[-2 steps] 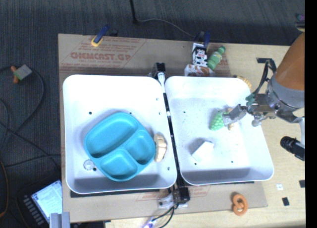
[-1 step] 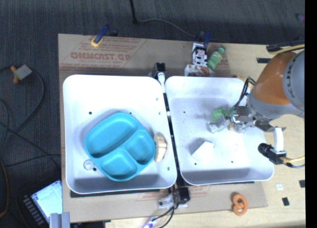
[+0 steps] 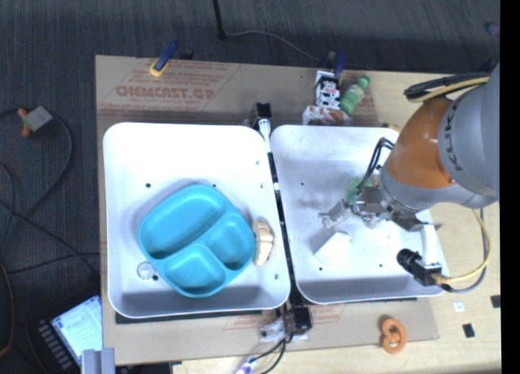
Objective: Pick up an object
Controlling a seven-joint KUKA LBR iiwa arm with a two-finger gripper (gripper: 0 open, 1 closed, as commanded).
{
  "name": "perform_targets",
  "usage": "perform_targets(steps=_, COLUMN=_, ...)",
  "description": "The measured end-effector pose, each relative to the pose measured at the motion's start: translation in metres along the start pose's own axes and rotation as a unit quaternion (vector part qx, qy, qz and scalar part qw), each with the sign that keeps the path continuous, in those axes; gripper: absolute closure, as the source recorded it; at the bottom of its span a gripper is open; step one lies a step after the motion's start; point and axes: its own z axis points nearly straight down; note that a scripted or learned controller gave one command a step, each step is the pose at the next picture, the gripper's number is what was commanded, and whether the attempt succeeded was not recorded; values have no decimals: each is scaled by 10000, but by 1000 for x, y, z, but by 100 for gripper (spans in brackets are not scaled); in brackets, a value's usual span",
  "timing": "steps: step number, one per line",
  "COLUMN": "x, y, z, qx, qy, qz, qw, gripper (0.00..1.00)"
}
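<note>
The right white bin (image 3: 309, 149) holds a flat white piece (image 3: 333, 245) near its front middle. My gripper (image 3: 343, 215) hangs low in this bin, just above and behind the white piece; whether it touches it is unclear. A small green bit (image 3: 355, 192) shows beside the wrist. In the left bin (image 3: 162, 138) lies a blue divided plate (image 3: 195, 238). A small beige object (image 3: 263, 241) rests against the plate's right edge, and a tiny clear round thing (image 3: 145, 270) sits at its lower left.
The grey and orange arm (image 3: 439, 157) covers the right bin's right side, with a black connector (image 3: 414, 265) and yellow cable by the front right corner. Behind the bins stand a green-topped item (image 3: 351, 94) and blue clamps (image 3: 165, 58). An orange ring (image 3: 393, 333) lies on the bench front.
</note>
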Motion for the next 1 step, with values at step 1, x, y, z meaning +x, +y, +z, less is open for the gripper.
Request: perform_targets(steps=1, x=33, y=-45, z=-13, qx=57, qy=30, qz=0, qw=10000, gripper=0)
